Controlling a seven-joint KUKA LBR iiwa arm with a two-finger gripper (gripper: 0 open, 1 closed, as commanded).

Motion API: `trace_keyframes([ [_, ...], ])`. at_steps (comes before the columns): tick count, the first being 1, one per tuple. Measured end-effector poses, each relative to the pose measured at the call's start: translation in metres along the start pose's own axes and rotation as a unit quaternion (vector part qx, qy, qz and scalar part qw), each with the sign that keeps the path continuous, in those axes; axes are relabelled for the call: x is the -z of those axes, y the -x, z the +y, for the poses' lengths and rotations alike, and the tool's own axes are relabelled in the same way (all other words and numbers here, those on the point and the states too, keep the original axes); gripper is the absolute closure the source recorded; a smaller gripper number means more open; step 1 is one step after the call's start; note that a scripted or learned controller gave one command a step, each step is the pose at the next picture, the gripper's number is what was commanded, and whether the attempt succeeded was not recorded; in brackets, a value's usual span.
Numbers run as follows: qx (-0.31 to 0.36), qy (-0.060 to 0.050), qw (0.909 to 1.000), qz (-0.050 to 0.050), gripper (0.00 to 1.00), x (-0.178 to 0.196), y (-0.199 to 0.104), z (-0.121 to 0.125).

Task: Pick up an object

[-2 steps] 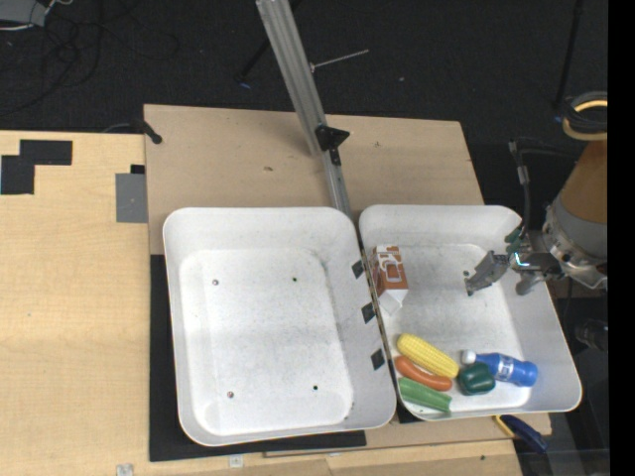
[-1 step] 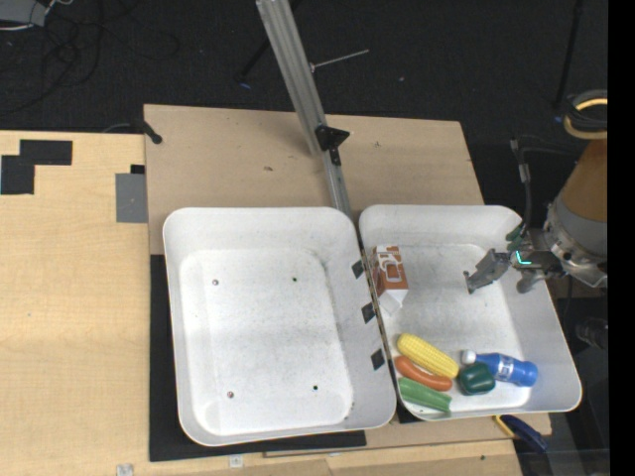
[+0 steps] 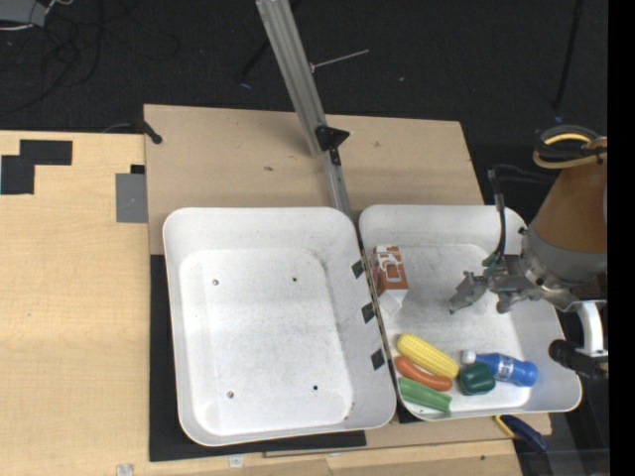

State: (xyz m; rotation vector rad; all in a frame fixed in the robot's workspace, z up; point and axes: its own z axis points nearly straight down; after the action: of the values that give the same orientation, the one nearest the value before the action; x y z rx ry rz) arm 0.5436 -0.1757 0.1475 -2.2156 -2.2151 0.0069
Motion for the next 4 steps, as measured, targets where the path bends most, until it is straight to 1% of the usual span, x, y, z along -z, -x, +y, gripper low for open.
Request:
trace_keyframes([
  [1, 0.000, 0.000, 1.0000, 0.000, 0.00, -0.054, -0.001, -0.001],
  [2, -0.005, 0.003, 1.0000, -0.001, 1.00, -0.041, 0.001, -0.001],
  [3, -0.001, 0.006, 1.0000, -0.002, 1.00, 0.022, 0.003, -0.002],
  [4, 0.000, 0.006, 1.0000, -0.002, 1.00, 0.064, 0.004, -0.002],
])
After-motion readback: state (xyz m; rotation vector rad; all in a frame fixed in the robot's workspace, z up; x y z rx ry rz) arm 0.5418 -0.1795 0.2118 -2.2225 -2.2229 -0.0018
